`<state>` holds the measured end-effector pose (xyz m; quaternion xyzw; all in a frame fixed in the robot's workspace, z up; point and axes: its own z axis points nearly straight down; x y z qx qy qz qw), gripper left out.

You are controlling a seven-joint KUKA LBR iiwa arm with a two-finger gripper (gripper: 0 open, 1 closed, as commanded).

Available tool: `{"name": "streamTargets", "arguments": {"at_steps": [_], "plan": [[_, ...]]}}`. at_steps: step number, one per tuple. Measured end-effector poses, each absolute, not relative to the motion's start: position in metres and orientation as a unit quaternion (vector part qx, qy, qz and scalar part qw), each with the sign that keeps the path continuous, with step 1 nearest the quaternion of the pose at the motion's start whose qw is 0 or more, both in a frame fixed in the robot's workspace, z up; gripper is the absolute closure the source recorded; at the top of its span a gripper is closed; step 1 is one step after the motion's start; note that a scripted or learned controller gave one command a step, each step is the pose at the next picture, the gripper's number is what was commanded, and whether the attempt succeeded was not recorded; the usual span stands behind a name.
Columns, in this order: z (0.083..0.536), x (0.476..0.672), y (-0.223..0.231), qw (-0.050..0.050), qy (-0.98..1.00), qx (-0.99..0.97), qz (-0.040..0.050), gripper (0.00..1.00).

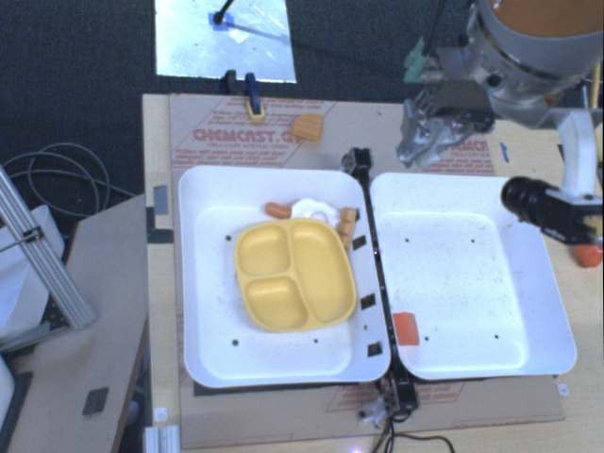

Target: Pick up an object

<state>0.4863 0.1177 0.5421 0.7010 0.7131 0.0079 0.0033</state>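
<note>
Near edge: an orange block lies alone in the right bin, hard against its lower-left wall.
Left bin: a yellow divided plate fills the middle; behind it sit a small orange sausage-like piece, a white object and a tan piece by the divider.
Table, far strip: a tan block lies outside both bins.
Pincer: hangs above the far edge at upper right, over no bin contents; grasping nothing, though whether released or clenched I cannot tell.
Risk: the plate is probably too wide and flat to grip, so a descent there would likely slip off.
Risk: the orange block hugs the wall, so a finger may strike the rim.
</note>
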Motion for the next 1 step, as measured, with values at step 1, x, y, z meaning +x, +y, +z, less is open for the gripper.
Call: {"name": "streamTargets", "arguments": {"at_steps": [1], "plan": [[0.5352,0.4864,0.1102,0.001,0.708,0.706,0.0013,0.00]]}}
